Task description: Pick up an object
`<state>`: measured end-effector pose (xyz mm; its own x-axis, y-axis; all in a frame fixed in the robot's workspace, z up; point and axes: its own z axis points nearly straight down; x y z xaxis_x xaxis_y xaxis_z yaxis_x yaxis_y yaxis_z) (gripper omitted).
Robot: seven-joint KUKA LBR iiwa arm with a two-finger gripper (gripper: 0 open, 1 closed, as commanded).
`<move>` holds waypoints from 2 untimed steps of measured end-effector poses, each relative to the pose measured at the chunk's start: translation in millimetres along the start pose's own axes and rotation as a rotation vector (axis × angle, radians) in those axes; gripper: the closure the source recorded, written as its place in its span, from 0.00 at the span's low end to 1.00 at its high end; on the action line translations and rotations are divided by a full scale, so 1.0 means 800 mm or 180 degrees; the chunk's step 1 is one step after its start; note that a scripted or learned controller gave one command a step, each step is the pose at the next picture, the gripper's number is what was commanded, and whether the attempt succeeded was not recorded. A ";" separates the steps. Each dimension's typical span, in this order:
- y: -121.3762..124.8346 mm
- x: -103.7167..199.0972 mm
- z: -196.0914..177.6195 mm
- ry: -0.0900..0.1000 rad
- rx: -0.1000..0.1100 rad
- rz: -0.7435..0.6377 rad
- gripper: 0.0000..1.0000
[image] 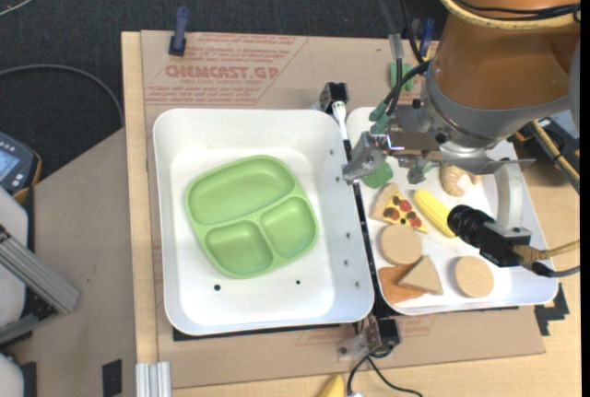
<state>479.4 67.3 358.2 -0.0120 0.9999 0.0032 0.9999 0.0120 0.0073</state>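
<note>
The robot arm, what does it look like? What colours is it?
The arm is big and rounded. It has a shiny orange band at the top and a grey metal section below. A yellowish cable loops around the orange part, and thin black and green wires run down its left side. At the bottom sits the silvery metal gripper, a boxy piece.
</note>
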 end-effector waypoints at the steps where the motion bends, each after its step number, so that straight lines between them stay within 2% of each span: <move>1: 0.001 -0.007 -0.009 -0.0009 0.0014 0.0033 1.00; 2: 0.002 -0.007 -0.022 -0.0009 0.0007 0.0032 1.00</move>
<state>480.7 61.8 375.5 -0.0019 1.0000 0.0004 1.0000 0.0019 0.0051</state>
